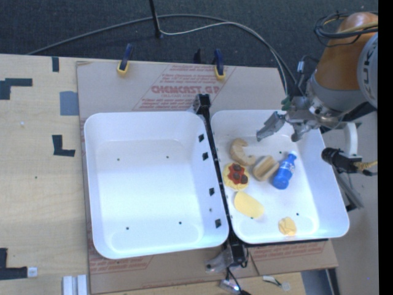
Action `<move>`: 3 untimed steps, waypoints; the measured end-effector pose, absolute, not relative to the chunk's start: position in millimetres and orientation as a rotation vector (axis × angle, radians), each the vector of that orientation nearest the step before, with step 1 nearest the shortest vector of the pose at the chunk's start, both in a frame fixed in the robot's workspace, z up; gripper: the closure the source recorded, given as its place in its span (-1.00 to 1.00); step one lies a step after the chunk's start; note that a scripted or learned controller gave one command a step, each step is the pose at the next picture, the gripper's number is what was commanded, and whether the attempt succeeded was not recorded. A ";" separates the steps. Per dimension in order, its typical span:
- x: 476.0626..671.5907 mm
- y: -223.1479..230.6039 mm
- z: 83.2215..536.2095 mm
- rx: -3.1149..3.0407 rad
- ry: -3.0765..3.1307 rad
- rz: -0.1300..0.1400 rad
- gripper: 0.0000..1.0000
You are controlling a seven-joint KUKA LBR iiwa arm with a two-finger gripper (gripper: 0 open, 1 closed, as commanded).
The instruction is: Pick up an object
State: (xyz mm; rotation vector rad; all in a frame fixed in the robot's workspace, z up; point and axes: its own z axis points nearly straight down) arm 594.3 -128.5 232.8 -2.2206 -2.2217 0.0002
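Cardboard (184, 91) (clamped in back) lines the wooden bench (31, 165) under both bins. Gripper (284, 129) hovers spread and seemingly holding nothing above the right bin (319, 189), near the blue bottle (283, 171).

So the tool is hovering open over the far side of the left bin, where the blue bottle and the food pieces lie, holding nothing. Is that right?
Not quite: it is the right bin, not the left. The camera view shows the tool open and holding nothing over that bin's far side, with the blue bottle and the food pieces lying in the same bin. The rest stands.
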 end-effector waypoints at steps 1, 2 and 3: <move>590.9 -130.6 189.7 -2.219 -2.220 0.004 -1.00; 591.8 -130.2 126.3 -2.217 -2.219 0.006 -1.00; 593.7 -130.2 87.3 -2.224 -2.226 -0.005 -1.00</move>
